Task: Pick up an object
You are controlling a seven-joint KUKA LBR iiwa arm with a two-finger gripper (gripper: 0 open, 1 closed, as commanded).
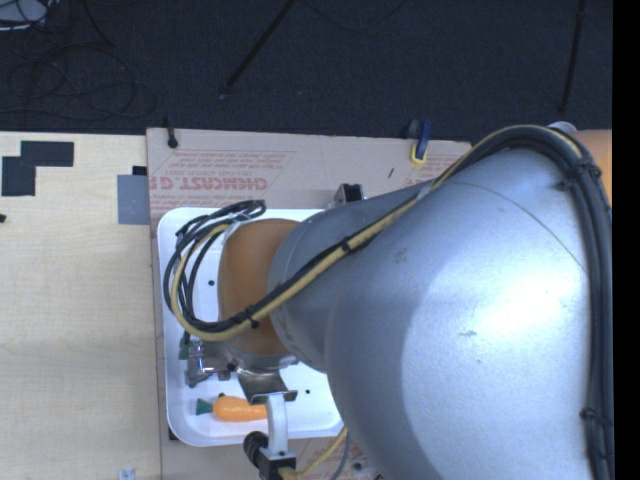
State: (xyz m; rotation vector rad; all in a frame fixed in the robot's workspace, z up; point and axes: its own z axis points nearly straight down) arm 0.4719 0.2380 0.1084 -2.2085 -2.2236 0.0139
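Approach step, by my reading: nothing visibly held yet.

Orange carrot-shaped toy [240, 409], green tip at its 9 o'clock end, lies near the front wall of the left white bin [172, 268].

Gripper [205, 360] sits low in the bin, just off the toy at its 11 o'clock; how wide it is, cannot tell.

Next move likely needs a shift toward 5 o'clock to straddle the toy.

Beyond: cardboard sheet [225, 173] on the tabletop [70, 298], red print reversed, unreadable. Blue clamp [420, 138] at its far edge.
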